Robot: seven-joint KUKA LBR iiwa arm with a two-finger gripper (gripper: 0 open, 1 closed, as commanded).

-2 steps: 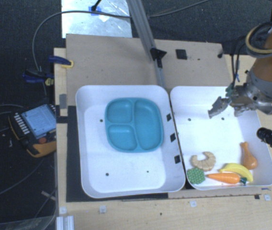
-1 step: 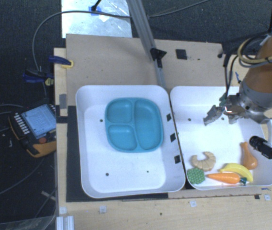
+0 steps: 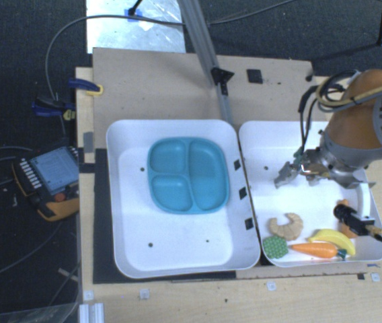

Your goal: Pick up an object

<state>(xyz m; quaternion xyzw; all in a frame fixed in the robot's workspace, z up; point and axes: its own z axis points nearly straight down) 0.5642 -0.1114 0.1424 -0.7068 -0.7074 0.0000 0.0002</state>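
My gripper hangs over the middle of the right bin, and I cannot tell how it stands. Along that bin's near edge lie a croissant, broccoli, carrot and banana. A blue plate sits in the neighbouring bin.

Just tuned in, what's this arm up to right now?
The grey arm reaches into the right bin, its pincer hanging over bare bin floor with nothing in it. The toy food lies closer to the camera in that bin: a croissant, a green piece, a carrot and a banana. The left bin holds a blue divided plate.
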